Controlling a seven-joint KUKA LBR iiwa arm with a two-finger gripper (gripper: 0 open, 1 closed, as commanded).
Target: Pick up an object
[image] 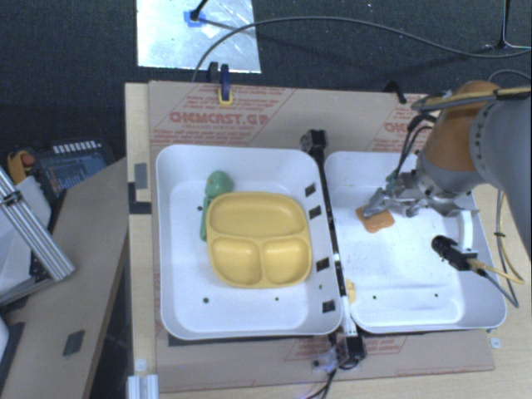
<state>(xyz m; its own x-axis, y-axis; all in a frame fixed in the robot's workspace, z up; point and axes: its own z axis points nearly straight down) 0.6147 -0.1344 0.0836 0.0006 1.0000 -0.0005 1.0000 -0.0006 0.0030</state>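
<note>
Orange flat foam-like block (376,220) lies on the right white bin (416,302) floor, far-left part. Gripper (384,203) low, touching it; claw state cannot tell. Grasp unconfirmed; lift remains.

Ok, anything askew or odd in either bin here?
Mostly tidy. The yellow three-compartment plastic plate sits turned slightly in the left white bin and lies over part of a green plastic utensil. A small orange block lies by the gripper.

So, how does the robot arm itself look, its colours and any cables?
The arm is smooth grey with a rounded orange band above the wrist. Thin dark cables run along the wrist down to a metallic grey gripper.
</note>
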